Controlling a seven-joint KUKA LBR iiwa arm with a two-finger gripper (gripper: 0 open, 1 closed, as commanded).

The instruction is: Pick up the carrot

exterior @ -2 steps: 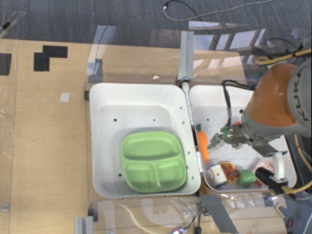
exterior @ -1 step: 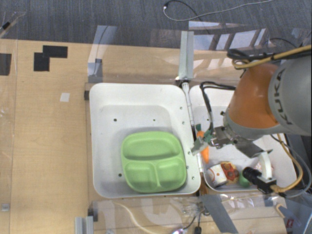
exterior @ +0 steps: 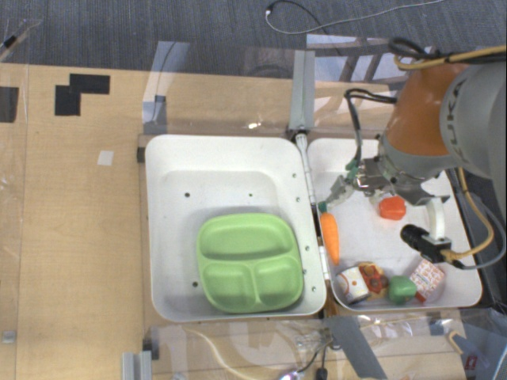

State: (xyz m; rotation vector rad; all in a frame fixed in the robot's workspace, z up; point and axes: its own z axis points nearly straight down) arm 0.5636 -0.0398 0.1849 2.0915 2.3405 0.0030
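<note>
The tabletop [exterior: 71,236] fills the frame's left. The arm [exterior: 444,109] comes in from the upper right, wrist bent down over the right bin [exterior: 475,291]. The left bin [exterior: 230,161] has a green tray [exterior: 249,261]. End effector [exterior: 348,184] hangs over the right bin; can't tell how open it is, nothing visibly gripped. The carrot [exterior: 329,237] lies below it along that bin's left wall.

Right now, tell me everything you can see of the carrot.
The carrot is a small orange toy, smooth and plastic-looking, with a dark green stub at its upper end. It lies flat in the right bin, lengthwise against that bin's left wall beside the divider, tapering toward the near side. Nothing grips it: the end effector hangs above and to its right, apart from it. A small round toy sits just below its tip.
</note>
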